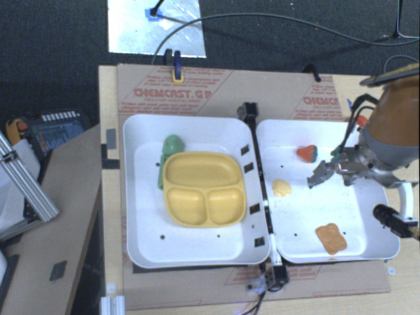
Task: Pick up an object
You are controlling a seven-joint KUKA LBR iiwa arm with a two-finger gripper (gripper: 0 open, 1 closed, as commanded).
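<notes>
Nearest the camera in the right-hand shallow white bin (377,238) lies a flat orange-brown biscuit-shaped piece (331,237), close to the near wall. Further in, a small pale yellow rounded lump (281,188) sits near the bin's left wall, and a small red-orange piece with a blue-green edge (306,153) lies toward the far side. The grey arm with its orange band (397,120) reaches in from the right, and its gripper (319,175) hangs over the middle of this bin, between the red-orange piece and the yellow lump, apart from both. Its dark fingers point left and look slightly spread, with nothing between them.

The left-hand shallow white bin (141,228) holds a yellow plastic plate with three compartments (204,188) near its centre. A soft green object (170,151) sticks out from under the plate's far left corner. Both bins rest on a brown cardboard sheet (216,87) covering the surface.
</notes>
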